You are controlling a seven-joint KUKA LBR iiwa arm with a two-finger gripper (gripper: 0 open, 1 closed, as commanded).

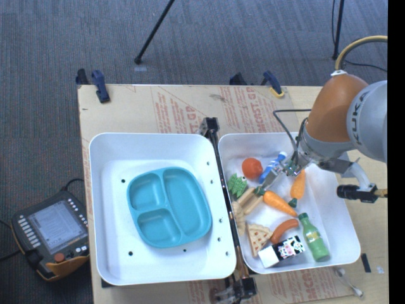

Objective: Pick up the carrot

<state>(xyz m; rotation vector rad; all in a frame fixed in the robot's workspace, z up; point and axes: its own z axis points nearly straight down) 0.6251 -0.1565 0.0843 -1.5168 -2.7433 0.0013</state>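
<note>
An orange carrot (pixel 277 202) lies slanted in the middle of the right bin (pixel 345 233). A second orange carrot-shaped piece (pixel 298 183) stands just right of it, and a small green top shows where the two meet. My gripper (pixel 283 168) hangs low over the bin just above and left of both, beside a small blue-and-white item (pixel 273 167). Nothing orange shows between its tips. The grey arm with its orange band (pixel 335 109) reaches in from the right and hides the bin's upper right part.
The right bin also holds a red tomato (pixel 252 167), green broccoli (pixel 238 185), wooden sticks (pixel 247 201), a pizza slice (pixel 258 237), a sausage (pixel 283 228), a green bottle (pixel 313 236) and a milk carton (pixel 281 251). A blue divided plate (pixel 169 206) lies in the left bin (pixel 104 170).
</note>
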